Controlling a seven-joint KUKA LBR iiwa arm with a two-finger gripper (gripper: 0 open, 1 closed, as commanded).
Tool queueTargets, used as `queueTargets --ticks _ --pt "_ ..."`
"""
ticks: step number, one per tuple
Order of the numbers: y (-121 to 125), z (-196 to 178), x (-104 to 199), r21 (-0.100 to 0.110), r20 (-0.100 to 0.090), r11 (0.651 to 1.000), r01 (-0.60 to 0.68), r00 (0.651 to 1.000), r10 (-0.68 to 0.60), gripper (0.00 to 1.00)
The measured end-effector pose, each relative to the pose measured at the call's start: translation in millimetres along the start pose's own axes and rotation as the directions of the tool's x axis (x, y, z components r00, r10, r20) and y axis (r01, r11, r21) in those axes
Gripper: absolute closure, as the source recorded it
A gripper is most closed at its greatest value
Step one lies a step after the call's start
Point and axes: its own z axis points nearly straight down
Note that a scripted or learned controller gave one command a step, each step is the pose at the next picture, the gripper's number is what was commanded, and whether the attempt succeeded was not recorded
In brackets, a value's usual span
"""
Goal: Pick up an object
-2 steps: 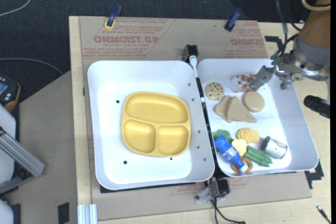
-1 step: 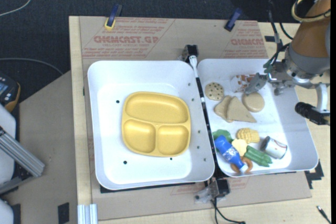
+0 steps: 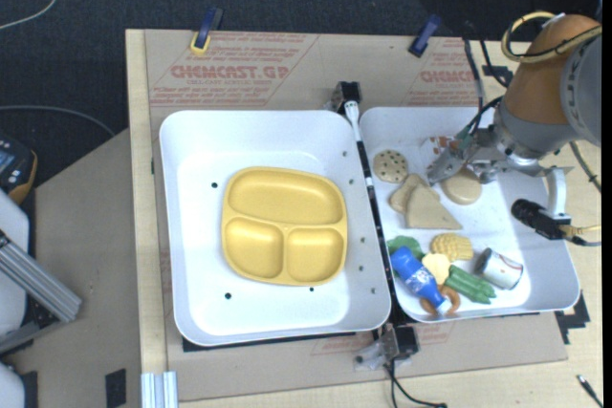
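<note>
Toy food [image 3: 435,258] crowds the right bin [image 3: 559,287] beneath your hand [image 3: 459,165].
You are reaching; its grip can't be told, so next close on one piece.

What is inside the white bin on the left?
A yellow divided plate with three compartments lies in the left bin. Nothing shows in its compartments. What lies under the plate is covered.

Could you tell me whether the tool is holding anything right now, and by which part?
It cannot be told: the tool sits low over the beige piece, hiding any contact.
</note>
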Motion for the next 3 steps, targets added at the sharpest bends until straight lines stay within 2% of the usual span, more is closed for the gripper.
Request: queueTargets --ticks 1,2,3 --pt "0 7 0 0.000 0.000 1.000 0.000 1.000 0.000 0.00" --pt "2 -7 0 -0.008 0.002 1.000 0.000 1.000 0.000 1.00" --pt "3 -50 4 -0.008 0.003 1.000 0.000 1.000 0.000 1.00"
